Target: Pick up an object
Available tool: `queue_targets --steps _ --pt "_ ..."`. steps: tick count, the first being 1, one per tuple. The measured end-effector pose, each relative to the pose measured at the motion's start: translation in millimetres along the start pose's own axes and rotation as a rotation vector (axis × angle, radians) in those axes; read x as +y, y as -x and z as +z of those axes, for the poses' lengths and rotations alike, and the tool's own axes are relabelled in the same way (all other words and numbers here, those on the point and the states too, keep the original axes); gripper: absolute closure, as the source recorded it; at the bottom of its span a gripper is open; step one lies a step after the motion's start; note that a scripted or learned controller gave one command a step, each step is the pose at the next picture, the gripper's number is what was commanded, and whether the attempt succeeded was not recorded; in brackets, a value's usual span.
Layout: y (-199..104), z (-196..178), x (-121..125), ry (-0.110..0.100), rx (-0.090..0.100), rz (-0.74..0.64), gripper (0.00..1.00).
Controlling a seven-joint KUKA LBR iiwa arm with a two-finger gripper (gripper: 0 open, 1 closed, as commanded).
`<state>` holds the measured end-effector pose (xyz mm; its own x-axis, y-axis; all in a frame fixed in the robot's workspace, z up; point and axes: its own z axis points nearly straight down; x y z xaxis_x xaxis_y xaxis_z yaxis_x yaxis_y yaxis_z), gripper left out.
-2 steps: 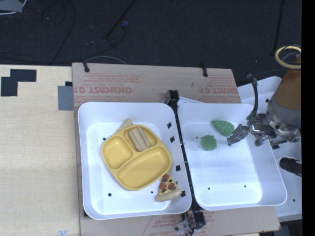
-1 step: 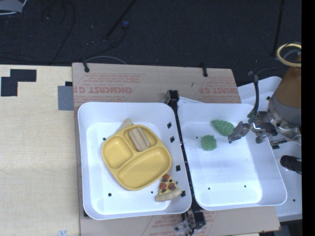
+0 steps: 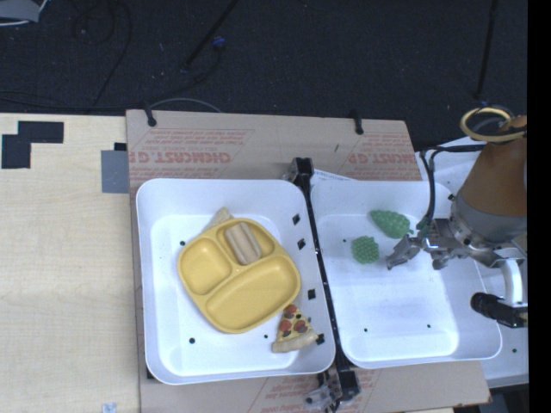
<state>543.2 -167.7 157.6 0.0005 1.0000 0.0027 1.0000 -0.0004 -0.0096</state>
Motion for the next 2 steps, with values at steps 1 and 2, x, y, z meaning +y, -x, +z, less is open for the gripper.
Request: queue_targets --steps 1,2 --pt "2.8 63.5 1.1 0.0 0.0 0.0 0.0" --pt "2.2 70.6 0.7 0.005 -0.001 0.001 0.0"
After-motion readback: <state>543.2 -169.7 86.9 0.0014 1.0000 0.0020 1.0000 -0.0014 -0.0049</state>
